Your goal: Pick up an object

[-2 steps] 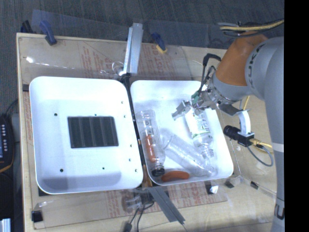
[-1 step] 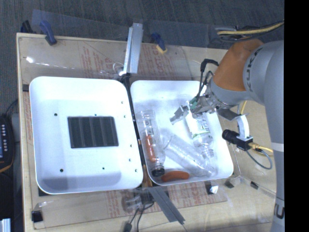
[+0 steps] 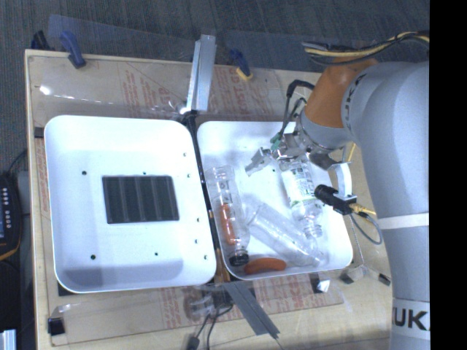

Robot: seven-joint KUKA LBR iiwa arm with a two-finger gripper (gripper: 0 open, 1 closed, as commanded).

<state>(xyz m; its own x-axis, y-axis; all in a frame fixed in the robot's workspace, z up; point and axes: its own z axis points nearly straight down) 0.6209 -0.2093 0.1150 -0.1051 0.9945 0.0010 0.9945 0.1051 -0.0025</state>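
Bins sit side by side on the bench (image 3: 44,86) in the camera view – the left bin (image 3: 73,144) holds a dark ridged block (image 3: 140,199), and the right bin (image 3: 337,248) holds a loose heap of things. In that heap a clear plastic bottle (image 3: 300,188) lies along the right side, a clear tube with orange contents (image 3: 225,208) lies near the left wall, and an orange piece (image 3: 264,265) rests by the front rim. The grey arm (image 3: 387,130) reaches in from the right, and its gripper (image 3: 271,153) is low over the back of the right bin, just beside the bottle's upper end – whether it is open or closed cannot be told.
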